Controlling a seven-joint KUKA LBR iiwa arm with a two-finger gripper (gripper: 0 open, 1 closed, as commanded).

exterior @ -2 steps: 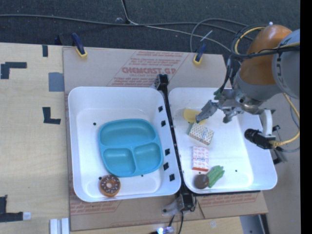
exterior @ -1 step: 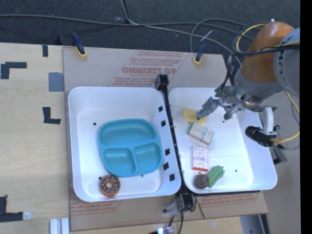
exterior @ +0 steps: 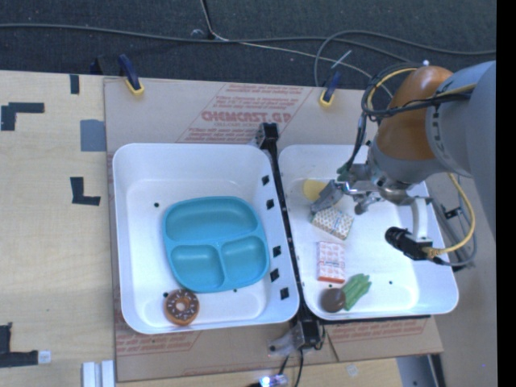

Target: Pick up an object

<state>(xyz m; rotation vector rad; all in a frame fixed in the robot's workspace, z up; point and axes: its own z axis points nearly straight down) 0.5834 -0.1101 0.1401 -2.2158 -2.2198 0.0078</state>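
My gripper (exterior: 342, 195) hangs low in the upper left part of the right bin (exterior: 419, 293). It is just above a small patterned packet (exterior: 334, 223) and next to a yellow object (exterior: 312, 189), which it partly hides. A pink and white packet (exterior: 330, 261) lies lower in the same bin. A green object (exterior: 355, 288) and a brown round object (exterior: 332, 300) sit near that bin's front edge. Nothing shows as lifted off the bin floor.
The left bin (exterior: 133, 216) holds a blue divided tray (exterior: 216, 242) and a chocolate donut (exterior: 181, 306) at its front left. A black divider strip (exterior: 278, 216) runs between the bins. Cables and a black fitting (exterior: 405, 243) hang off the arm over the right bin.
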